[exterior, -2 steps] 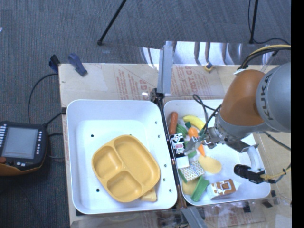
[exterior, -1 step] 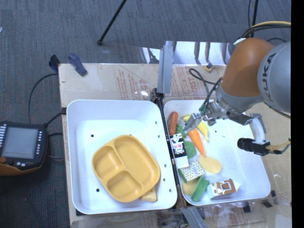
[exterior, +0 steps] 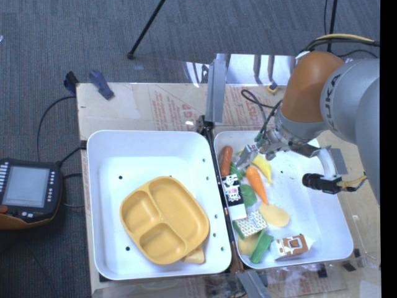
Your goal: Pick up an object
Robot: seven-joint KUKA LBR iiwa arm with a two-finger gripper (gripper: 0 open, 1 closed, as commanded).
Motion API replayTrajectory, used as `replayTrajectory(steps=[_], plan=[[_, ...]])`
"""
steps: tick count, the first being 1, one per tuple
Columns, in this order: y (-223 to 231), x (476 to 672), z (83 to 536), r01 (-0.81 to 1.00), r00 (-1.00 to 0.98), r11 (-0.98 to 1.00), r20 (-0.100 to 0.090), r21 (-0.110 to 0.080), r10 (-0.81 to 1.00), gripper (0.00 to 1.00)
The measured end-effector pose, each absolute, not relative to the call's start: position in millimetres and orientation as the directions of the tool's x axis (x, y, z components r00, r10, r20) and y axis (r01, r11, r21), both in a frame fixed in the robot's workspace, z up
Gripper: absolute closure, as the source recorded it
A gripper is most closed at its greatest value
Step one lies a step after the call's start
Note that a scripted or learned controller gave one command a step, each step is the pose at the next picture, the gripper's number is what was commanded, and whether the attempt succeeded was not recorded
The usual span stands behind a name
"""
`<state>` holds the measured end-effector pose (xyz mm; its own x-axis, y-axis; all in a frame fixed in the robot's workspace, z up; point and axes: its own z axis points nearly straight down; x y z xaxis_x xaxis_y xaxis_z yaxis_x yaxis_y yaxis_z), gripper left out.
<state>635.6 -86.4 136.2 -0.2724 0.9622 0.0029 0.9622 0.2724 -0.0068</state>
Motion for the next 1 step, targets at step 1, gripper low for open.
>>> replayTrajectory(steps=[1], plan=[[-97.5, 627.0, 102.7, 0.936, -0.350, 0.351, -0.024, 0.027, 0.936, 0.00]])
